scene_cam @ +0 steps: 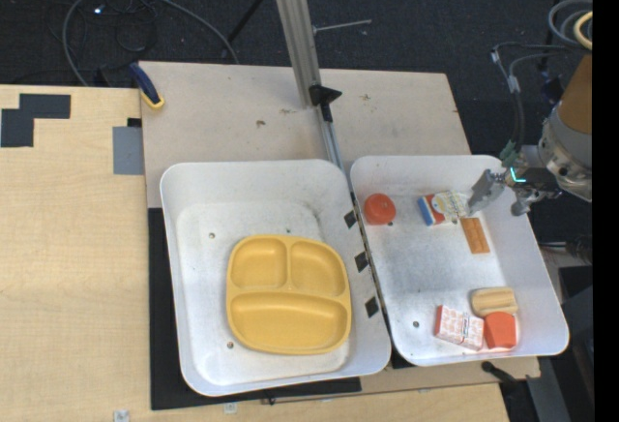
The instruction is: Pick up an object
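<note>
Orange and stubby, a small tomato-like ball (379, 208) sits in the right bin (416, 333), well to the left of the gripper (501, 191) and close to the bin's left wall. Nearer the gripper, just left of its fingers, lies a small carton (440, 208) in white, blue and red. Just below the gripper lies a tan wafer-like bar (474, 235), tilted. Further below, toward the bin's near edge, are a bread roll (493, 300), an orange block (500, 330) touching it from below, and a red-and-white packet (458, 326) just beside the block.

The gripper hangs over the bin's upper right part, its two grey fingers spread apart with nothing between them; the left finger (481, 190) points down toward the carton and the bar.

Far left of the gripper, the left bin (184, 217) holds a yellow tray (287, 294) with three compartments. Black clips (356, 260) mark the seam between the two bins. A metal post (298, 33) rises from the worktop (232, 110) up and to the left of the gripper, and a blue-and-yellow tool (147, 86) lies at the worktop's far left corner. Nothing lies over the carton or the bar.
</note>
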You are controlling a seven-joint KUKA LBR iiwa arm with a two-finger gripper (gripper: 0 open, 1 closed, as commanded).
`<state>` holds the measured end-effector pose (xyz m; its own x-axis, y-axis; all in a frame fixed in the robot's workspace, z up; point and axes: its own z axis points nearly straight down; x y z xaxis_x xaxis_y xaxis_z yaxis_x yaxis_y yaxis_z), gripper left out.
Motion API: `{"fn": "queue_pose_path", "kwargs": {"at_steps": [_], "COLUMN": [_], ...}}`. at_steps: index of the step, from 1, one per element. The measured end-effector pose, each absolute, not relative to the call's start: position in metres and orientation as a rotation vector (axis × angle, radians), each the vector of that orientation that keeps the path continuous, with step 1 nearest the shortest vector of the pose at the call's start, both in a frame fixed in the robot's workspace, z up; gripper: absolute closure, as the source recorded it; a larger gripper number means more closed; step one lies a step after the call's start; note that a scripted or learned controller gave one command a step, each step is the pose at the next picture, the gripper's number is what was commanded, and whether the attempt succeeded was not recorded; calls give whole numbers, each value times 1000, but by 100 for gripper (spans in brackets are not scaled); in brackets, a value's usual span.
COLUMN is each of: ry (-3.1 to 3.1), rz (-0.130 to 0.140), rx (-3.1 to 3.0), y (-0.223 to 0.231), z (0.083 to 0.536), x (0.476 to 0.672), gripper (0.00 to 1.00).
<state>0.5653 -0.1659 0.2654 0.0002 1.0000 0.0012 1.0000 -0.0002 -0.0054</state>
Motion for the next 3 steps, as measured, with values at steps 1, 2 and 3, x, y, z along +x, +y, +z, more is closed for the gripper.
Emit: {"fn": "queue_pose_path", "kwargs": {"at_steps": [1,2,3], "ry": [-2220,-2217,-2215], "rz": [2,6,7], "rx": [-2219,-2216,-2216], "y": [-166,-160,-161], "z": [267,221,156], "x": [566,569,566], "gripper": [0,0,0]}}
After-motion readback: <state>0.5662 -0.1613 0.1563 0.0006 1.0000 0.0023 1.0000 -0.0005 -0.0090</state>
